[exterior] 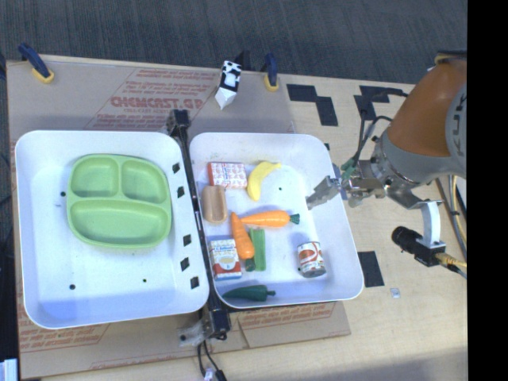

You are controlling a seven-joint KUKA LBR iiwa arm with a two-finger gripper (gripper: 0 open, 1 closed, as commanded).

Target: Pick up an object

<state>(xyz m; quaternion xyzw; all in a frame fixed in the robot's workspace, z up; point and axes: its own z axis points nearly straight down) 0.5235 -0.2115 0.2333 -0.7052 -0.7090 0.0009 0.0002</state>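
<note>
We are cataloguing the right bin [337, 236], which is carrying the candidates: a yellow banana [262, 178] at the far middle, a small printed carton [227, 175] just left of it, a tan bread-like piece [213, 203], two orange carrots, one lying across [268, 219] and one pointing near-to-far [242, 236], a second carton [225, 258], a small tin can [311, 259] near the right wall, and a dark green vegetable [251, 293] at the near rim. We are judging them toy-light and rigid, probably smooth plastic that is liable to slip; the crosswise carrot is offering the easiest hold, across its narrow middle. The end effector [324, 190] is hovering at the bin's right wall, empty, and we cannot tell how it is set. The left bin [32, 292] is holding a green divided plate [119, 201].
</note>
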